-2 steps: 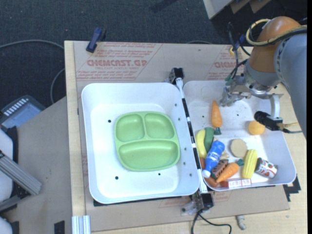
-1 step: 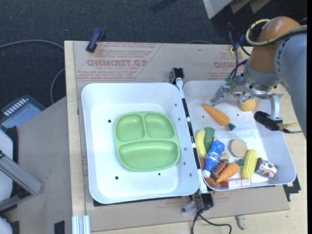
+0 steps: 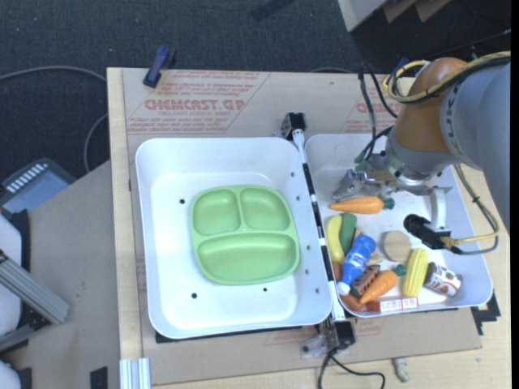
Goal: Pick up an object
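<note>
Bench bins: left bin with green plate, right bin with toy food; tool state unclear.

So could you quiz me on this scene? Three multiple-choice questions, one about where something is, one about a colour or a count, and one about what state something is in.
1. Where is the green divided plastic plate?
A. In the left white bin
B. In the right white bin
C. On the bare bench

2. How many compartments does that plate have?
A. Two
B. Three
C. Five

3. How does the blue plastic bottle with a white cap sit?
A. Standing upright
B. Lying tilted among other toy foods
C. Held in the air by the arm

Answers:
1 A: the plate sits in the middle of the left bin.
2 B: two small sections sit above one wide section.
3 B: the bottle lies slanted beside the yellow plastic corn cob and the orange plastic carrot, resting in the right bin.
</note>
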Available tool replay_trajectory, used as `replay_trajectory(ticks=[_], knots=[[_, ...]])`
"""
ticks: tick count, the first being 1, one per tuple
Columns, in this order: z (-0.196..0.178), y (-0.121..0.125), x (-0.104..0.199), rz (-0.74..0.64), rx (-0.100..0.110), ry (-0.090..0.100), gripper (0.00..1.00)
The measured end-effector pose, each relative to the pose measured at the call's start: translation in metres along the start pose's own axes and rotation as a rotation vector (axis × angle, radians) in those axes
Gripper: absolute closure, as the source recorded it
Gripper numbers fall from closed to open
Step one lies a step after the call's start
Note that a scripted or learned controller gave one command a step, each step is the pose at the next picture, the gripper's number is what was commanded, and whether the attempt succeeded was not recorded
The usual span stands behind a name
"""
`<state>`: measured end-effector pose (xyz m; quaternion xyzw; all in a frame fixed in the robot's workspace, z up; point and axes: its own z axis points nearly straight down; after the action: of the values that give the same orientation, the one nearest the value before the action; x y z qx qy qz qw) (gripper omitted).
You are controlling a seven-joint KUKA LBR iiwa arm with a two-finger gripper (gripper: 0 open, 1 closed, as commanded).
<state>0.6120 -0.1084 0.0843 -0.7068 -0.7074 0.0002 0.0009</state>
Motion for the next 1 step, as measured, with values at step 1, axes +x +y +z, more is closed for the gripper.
replay_trajectory(ticks=[1], knots=[[-0.0446, 0.0551, -0.0019, -0.001, -0.004, -0.002, 0.00]])
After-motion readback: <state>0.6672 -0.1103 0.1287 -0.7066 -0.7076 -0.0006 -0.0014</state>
